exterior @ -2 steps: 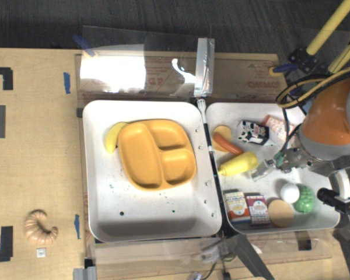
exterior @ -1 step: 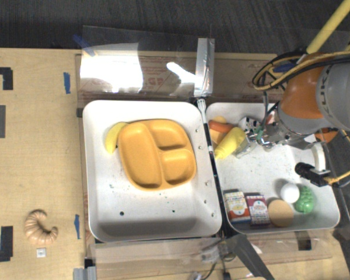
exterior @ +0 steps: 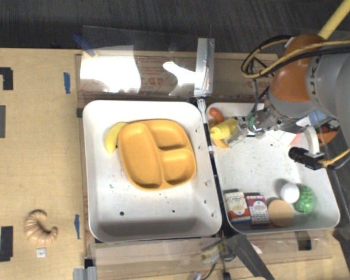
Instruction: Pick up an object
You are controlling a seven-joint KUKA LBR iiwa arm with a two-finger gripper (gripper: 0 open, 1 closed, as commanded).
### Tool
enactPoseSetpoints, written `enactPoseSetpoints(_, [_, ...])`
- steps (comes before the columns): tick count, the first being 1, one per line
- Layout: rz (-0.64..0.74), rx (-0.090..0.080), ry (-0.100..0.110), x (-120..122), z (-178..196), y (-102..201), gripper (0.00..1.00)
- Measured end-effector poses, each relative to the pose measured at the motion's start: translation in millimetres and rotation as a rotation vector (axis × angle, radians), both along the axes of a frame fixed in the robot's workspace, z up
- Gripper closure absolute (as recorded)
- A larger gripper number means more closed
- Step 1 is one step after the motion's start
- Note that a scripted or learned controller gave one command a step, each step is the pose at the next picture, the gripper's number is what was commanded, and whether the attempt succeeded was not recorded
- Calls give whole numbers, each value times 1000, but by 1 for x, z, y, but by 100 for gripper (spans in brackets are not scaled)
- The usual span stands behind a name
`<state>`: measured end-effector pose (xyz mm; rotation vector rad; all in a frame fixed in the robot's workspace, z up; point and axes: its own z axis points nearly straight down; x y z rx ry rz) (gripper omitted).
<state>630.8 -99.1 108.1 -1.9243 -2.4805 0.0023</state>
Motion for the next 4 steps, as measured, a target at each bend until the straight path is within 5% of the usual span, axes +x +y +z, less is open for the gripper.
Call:
enactPoseSetpoints(1, [-207,8,65,24,-20,-5,0])
enactPoseSetpoints(2, [-88,12,67,20,-19,-38,0])
enactPoseSetpoints(3, [-89,-3,57,21,-8,-43,100])
enactPoseSetpoints(4, [-412,1,1,-51,0,-6,100])
